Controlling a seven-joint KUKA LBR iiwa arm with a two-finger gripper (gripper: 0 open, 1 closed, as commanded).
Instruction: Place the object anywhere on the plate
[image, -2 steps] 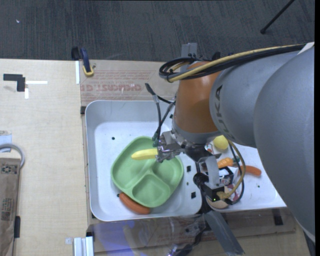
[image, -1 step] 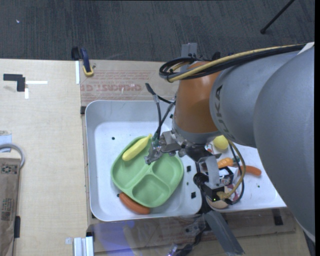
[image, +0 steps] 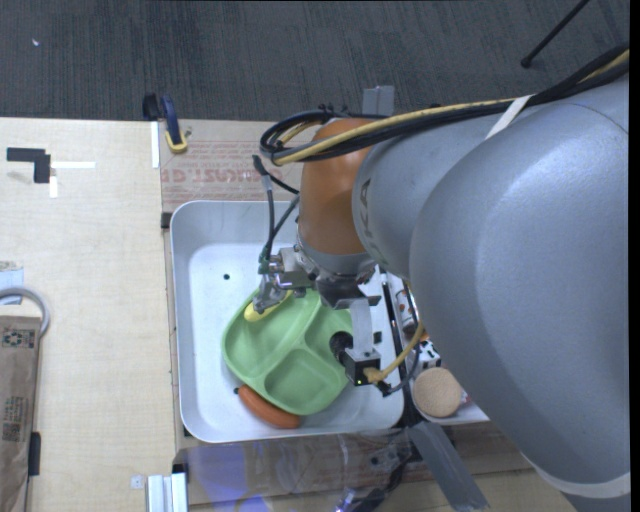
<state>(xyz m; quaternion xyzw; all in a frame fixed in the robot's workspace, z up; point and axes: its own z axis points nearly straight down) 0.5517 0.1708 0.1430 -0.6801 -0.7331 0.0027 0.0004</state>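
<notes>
Near edge: white bin (image: 190, 330) on the light wood surface (image: 90, 260). An orange object (image: 268, 408) lies in the bin at its near side, partly tucked under the near rim of the green divided plate (image: 285, 355). Just right of that, a tan round object (image: 437, 393) sits beside the arm, near the bin's right edge.

Plate is tilted a bit and takes up the middle of the bin, with several compartments.

At the plate's far-left rim, a small yellow object (image: 262, 308) rests on or just at the edge; jaws (image: 270, 292) sit right on top of it. Cannot tell if the jaws are open, closed, or gripping the yellow piece, since the wrist hardware blocks it.

Farther back: orange band (image: 325, 200) of the grey arm (image: 520, 260), cables looped above it. Arm covers the right side of the scene.

Far left on the surface: black bracket (image: 30, 160).
</notes>
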